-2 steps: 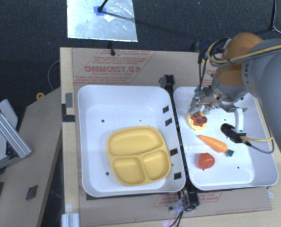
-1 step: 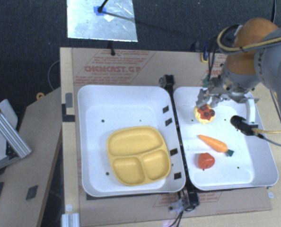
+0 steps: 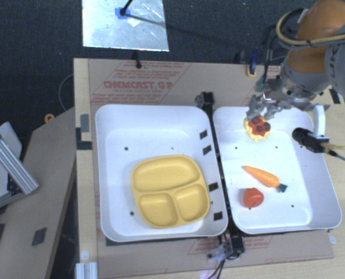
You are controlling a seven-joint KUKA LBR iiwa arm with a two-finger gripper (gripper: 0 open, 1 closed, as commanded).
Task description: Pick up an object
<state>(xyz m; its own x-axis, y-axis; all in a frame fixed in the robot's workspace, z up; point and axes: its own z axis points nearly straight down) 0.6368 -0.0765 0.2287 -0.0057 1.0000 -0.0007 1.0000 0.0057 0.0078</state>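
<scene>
Two shallow white bins side by side on the desk point(image 3: 103, 80), left bin point(image 3: 111, 121) at centre frame, right bin point(image 3: 317, 179) toward the right edge. In the left bin, a yellow divided tray point(image 3: 169, 189), three compartments, lying low in the bin near its bottom rim. In the right bin, three small things: a yellow-and-red toy point(image 3: 258, 128) in the bin's upper part, an orange carrot point(image 3: 261, 176) lying at a slant at mid-bin, and a red tomato point(image 3: 253, 197) just below the carrot, near it but apart. Grey arm with orange band point(image 3: 326, 13) entering from the upper right of the frame. End effector point(image 3: 261, 110) lowered over the upper part of the right bin, directly above the yellow-and-red toy and apparently touching its top. Fingers too small and dark to read: cannot tell whether spread, pressed together, or pinching the toy. At the top of the frame, left of centre, a shiny square sheet point(image 3: 125, 16) beyond the desk.
</scene>
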